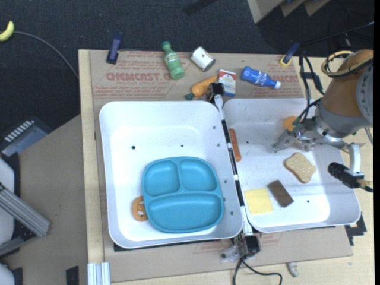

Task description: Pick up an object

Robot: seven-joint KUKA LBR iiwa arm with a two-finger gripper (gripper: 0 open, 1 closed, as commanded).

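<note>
The right bin holds a tan bread slice, a yellow flat square, a brown block and an orange stick lying along the divider. A small orange piece sits near the bin's back wall. My gripper hangs low over the back of the right bin, just behind the bread slice, with its fingers spread open and nothing between them. The grey arm comes in from the right.
In the left bin lies a blue divided plate with a small orange pretzel at its left edge. Behind the bins lie a green bottle, a white can, a blue bottle and a small carton.
</note>
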